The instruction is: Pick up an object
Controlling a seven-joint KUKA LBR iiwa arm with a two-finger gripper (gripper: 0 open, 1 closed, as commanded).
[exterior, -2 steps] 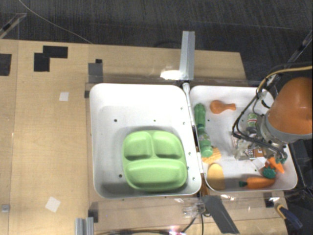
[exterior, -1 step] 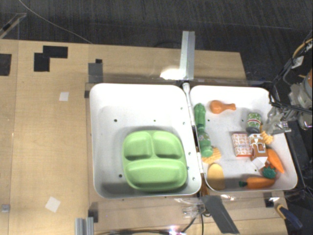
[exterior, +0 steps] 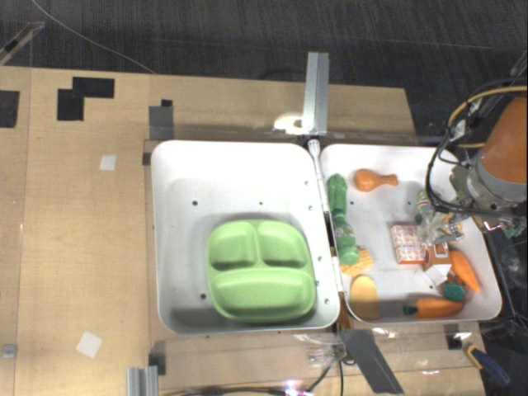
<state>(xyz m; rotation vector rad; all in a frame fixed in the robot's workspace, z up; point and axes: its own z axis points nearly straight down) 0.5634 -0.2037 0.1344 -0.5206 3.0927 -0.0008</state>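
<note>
Two white bins are sitting side by side on the worktop [exterior: 82, 246]. The left bin [exterior: 177, 180] is carrying a green divided tray [exterior: 260, 269]. The right bin [exterior: 388, 159] is holding a green bottle [exterior: 338, 205] at nine o'clock, two carrots [exterior: 462, 269] at five o'clock and a small pink packet [exterior: 407, 243] at its centre. That packet is looking light, thin and crinkly, best pinched across its short edges. The arm [exterior: 505, 151] is reaching in from three o'clock, wrist bent downward, the gripper [exterior: 437, 236] hovering just beside the packet; whether it is parted or closed cannot be told.
</note>
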